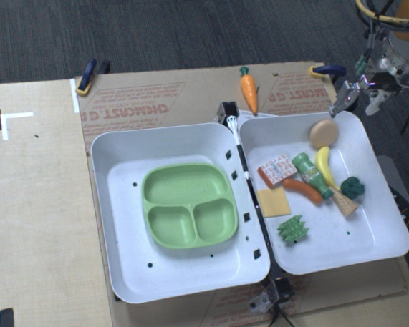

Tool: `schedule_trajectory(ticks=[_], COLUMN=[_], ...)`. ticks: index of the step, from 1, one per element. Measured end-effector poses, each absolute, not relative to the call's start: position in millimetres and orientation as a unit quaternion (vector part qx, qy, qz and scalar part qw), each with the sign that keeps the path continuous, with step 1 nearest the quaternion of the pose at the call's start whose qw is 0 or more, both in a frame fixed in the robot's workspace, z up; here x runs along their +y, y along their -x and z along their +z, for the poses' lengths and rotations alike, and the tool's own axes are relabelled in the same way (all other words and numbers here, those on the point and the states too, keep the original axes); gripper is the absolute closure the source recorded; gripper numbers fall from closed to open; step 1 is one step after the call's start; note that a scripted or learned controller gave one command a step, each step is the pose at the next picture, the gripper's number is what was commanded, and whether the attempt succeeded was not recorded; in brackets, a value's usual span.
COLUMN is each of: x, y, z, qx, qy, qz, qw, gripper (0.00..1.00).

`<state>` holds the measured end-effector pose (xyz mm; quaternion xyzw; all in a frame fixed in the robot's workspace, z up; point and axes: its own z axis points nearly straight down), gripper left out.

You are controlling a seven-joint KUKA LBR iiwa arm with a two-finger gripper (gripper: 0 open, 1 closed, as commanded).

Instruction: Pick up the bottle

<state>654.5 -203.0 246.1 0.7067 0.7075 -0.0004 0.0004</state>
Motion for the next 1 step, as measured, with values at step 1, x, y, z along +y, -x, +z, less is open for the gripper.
schedule_trajectory(ticks=[1], x=[-203.0], y=[-655.1], z=[256.0], qx=[0.709], qy=[-0.706], qz=[-0.0007], qw=[0.001], gripper=[1.0])
